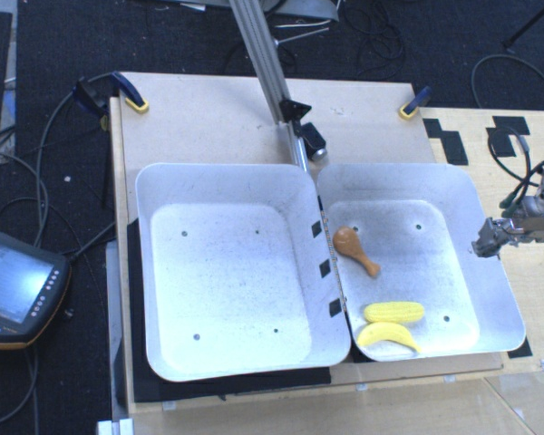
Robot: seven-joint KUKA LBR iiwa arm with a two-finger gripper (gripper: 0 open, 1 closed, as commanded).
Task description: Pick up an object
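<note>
Gripper (491, 241) at right bin's (490, 270) right rim, grip state unclear; drumstick (355, 249) lies well left, long axis diagonal.

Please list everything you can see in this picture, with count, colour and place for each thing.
bins: 2, white, side by side on the bench
toy drumstick: 1, brown, right bin, near the divider
corn cob: 1, yellow, right bin, near front
banana: 1, yellow, right bin, just in front of the corn cob
clamps: 2, blue and yellow, bench's back corners
control pendant: 1, grey and orange, floor at left
gripper: 1, grey, over right bin's right rim
</note>
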